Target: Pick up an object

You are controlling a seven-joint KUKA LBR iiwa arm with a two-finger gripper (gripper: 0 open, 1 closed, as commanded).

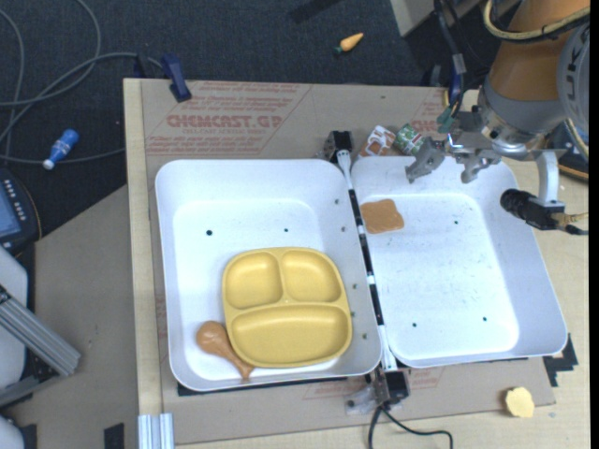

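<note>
The plate [284, 307] and drumstick [221, 344] lie in the left bin [178, 204], while the gripper [453, 162], open and empty, hovers over the right bin's [524, 297] far edge, seemingly approaching the toast [382, 216].

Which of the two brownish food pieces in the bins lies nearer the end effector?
The flat brown square in the right bin, at its upper left corner, lies nearer the end effector. The drumstick-shaped piece lies in the left bin beside the yellow plate.
</note>
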